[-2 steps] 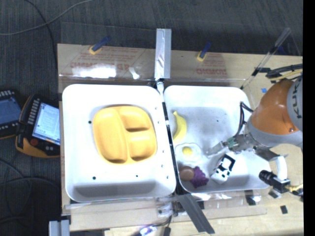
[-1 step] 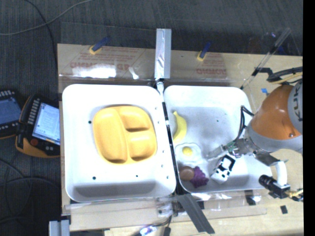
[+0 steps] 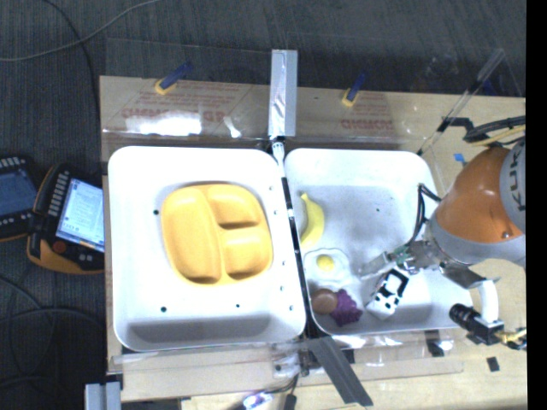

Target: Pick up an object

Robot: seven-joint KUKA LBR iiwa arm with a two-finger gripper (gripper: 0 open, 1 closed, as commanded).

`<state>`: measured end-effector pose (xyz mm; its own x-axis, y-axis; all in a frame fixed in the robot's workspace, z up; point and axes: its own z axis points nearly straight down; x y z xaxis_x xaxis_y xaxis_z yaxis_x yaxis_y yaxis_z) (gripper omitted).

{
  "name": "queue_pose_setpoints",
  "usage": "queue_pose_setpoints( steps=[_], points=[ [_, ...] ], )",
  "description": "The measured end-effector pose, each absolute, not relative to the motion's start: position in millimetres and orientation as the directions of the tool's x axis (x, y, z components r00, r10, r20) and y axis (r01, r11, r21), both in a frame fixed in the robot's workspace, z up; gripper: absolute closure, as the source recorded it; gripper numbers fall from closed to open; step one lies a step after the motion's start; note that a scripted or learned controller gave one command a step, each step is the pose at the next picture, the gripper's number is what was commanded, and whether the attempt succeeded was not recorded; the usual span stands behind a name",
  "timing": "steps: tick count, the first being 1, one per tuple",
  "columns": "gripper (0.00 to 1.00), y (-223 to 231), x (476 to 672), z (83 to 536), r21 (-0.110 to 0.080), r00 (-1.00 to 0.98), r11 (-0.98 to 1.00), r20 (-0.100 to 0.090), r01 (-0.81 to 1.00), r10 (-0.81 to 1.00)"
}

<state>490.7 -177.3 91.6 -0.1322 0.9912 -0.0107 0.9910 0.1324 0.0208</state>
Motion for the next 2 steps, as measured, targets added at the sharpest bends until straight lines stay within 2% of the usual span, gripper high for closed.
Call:
queue_pose_setpoints(
  steps=[1,2],
  points=[
    [0.0,-187,490.1,91,0.015,0.317,-0.317,0.005,0.948,0.948],
    [0.0,-200,483.8,102,-0.002,0.161,-0.161,-0.002,0.987,0.987]
  ],
)
